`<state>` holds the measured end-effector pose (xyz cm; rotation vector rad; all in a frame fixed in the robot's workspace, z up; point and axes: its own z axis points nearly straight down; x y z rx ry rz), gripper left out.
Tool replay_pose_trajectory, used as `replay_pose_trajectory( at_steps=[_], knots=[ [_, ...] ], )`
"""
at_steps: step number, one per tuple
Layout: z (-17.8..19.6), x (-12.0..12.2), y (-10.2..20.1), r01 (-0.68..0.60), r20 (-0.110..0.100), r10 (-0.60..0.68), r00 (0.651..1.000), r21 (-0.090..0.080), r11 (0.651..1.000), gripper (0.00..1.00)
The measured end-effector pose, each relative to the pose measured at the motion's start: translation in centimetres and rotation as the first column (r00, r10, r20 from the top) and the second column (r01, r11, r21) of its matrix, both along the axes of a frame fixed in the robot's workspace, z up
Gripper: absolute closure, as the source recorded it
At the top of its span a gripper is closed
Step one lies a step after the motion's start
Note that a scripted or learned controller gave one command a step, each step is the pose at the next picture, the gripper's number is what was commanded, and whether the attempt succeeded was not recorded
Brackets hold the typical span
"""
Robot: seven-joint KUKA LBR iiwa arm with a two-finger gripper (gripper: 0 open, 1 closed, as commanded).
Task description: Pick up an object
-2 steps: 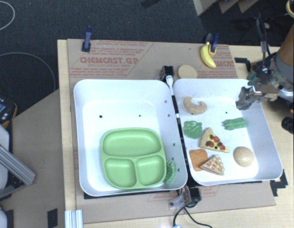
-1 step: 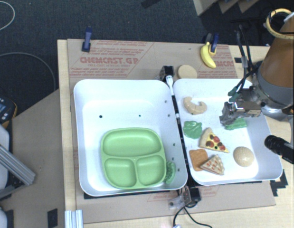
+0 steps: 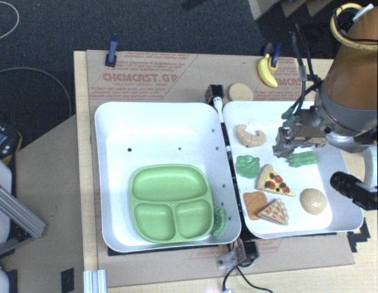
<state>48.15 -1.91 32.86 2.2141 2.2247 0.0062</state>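
My gripper (image 3: 294, 146) hangs low over the right bin (image 3: 256, 110), near its middle right. Just below and right of it lies a green toy piece (image 3: 303, 159), partly hidden by the gripper. Other toy foods lie in this bin: a beige croissant-like piece (image 3: 250, 136), a green leafy piece (image 3: 247, 165), a pizza slice (image 3: 274, 182), a brown cracker (image 3: 254, 203), a triangular waffle slice (image 3: 274, 213) and a tan round bun (image 3: 312, 201). Nothing shows between the gripper's tips.
The left bin (image 3: 115, 133) holds a green divided plate (image 3: 170, 201) with a small green item (image 3: 218, 221) at its right edge. A yellow banana (image 3: 267, 72) and a tan disc (image 3: 240, 92) lie on the bench behind the right bin.
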Motion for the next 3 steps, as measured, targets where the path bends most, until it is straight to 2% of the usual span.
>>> replay_pose_trajectory(
  at_steps=[1,2,3],
  knots=[
    [0.6,3.8,5.6,-0.002,0.0,0.002,1.0,0.0,1.0,1.0],
    [-0.4,7.4,3.3,0.007,-0.001,-0.007,1.0,-0.003,1.0,1.0],
    [4.1,5.6,9.7,-0.003,0.002,0.003,1.0,0.002,1.0,1.0]
  ],
)
